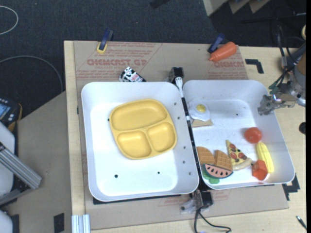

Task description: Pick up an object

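Red round plastic toy tomato [252, 134], right bin [228, 92] centre-right: likely light, rigid, slippery; grasp across middle. Metal two-finger gripper [265, 107] upper right, clench indeterminate.

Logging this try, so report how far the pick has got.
Done: nothing looks picked; the tomato, banana, pizza slice and egg all lie in the right bin. In hand: the gripper sits at that bin's right rim, with nothing seen between its fingers. Left: reaching, grasping and lifting an object.
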